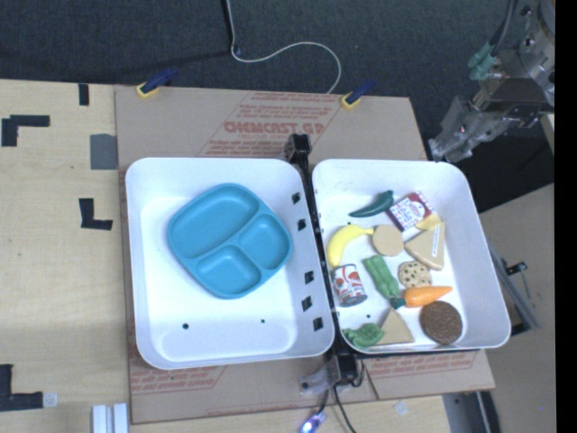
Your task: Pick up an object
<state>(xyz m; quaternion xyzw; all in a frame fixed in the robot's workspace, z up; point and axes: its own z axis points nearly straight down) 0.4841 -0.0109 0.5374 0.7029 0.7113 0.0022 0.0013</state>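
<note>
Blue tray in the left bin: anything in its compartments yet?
Empty. The blue tray shows bare blue in all three compartments; the toy food sits in the right bin.

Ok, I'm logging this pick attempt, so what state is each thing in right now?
Blue tray: lies flat in the left bin, nothing on it.
Banana: lies in the right bin, untouched.
Carrot: lies on its side.
Soup can: tipped over.
End effector: raised outside the bins, holding nothing.
</note>
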